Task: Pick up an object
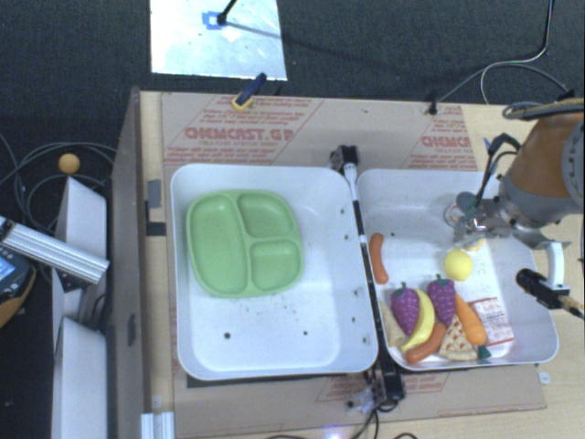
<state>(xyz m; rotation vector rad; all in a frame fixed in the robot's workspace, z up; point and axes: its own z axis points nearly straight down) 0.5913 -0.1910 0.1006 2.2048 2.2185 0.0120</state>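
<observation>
The arm is reaching in from the right, hand [468, 219] hanging low over the right bin [411, 199], just above the lemon [459, 264]. Its tip's kinda blurry, so I can't tell its grip state.

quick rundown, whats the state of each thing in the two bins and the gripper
green divided plate: flat in left bin, nothing on it
hot dog: lying loose in right bin
lemon: loose, just below the gripper
two grape bunches, banana, carrot: piled together at front of right bin
gripper: above right bin, fingers unclear
</observation>
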